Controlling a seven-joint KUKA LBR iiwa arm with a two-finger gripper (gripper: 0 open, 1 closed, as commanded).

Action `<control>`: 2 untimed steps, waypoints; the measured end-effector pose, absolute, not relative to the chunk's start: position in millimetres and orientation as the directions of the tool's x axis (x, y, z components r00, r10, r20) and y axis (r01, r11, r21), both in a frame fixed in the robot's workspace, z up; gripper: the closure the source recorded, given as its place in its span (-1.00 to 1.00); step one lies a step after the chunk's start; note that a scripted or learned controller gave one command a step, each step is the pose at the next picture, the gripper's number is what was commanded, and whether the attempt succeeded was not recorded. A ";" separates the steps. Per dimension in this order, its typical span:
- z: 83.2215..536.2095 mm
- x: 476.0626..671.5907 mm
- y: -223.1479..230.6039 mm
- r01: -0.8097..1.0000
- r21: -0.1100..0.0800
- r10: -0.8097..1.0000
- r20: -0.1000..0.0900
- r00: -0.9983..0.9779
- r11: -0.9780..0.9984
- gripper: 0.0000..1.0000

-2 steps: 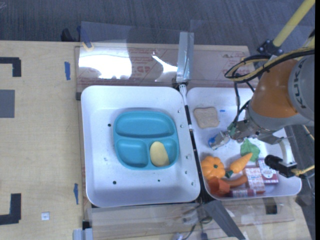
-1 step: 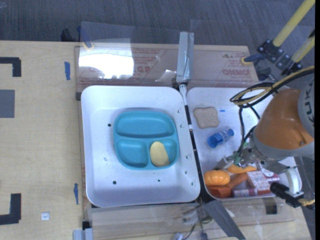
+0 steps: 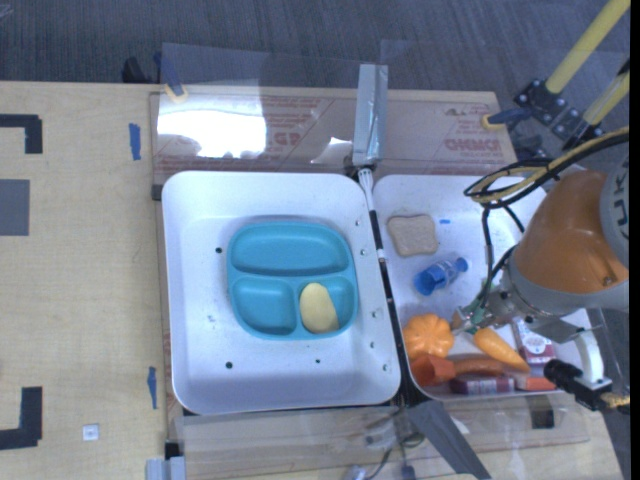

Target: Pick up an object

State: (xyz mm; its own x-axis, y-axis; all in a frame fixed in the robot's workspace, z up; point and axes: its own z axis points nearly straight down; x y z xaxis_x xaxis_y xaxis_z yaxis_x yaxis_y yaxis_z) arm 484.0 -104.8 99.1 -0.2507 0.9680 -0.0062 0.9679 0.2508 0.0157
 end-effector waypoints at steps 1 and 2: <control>186.1 558.4 -83.3 1.000 0.005 1.000 0.000 0.009 -0.009 1.00; 234.5 550.5 -27.3 0.999 0.004 0.999 0.002 0.047 -0.047 1.00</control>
